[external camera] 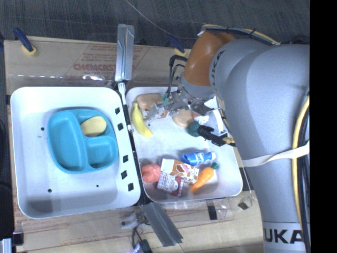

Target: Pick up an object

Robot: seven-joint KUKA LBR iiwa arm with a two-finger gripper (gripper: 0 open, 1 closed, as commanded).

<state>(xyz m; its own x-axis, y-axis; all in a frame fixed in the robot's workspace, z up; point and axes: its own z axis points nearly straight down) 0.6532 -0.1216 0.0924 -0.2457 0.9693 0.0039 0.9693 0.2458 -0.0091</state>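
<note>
My gripper (159, 109) reaches down into the far end of the right bin (231, 186). It hangs just beside a tan bread-like piece (148, 99) and a yellow banana (139, 120). A pale round item (182, 119) and a dark teal object (195, 128) lie just right of the gripper, partly under the wrist. Nearer the front of this bin lie a pink ball-like item (150, 173), a printed carton (175, 177), a blue bottle (197, 157) and an orange carrot (205, 177).
The left bin (26, 141) holds a blue divided tray (68, 146) with a yellow lump (94, 125) in its upper compartment. The grey arm (263, 99) covers the right bin's right side. A metal divider (124, 51) stands between the bins at the back.
</note>
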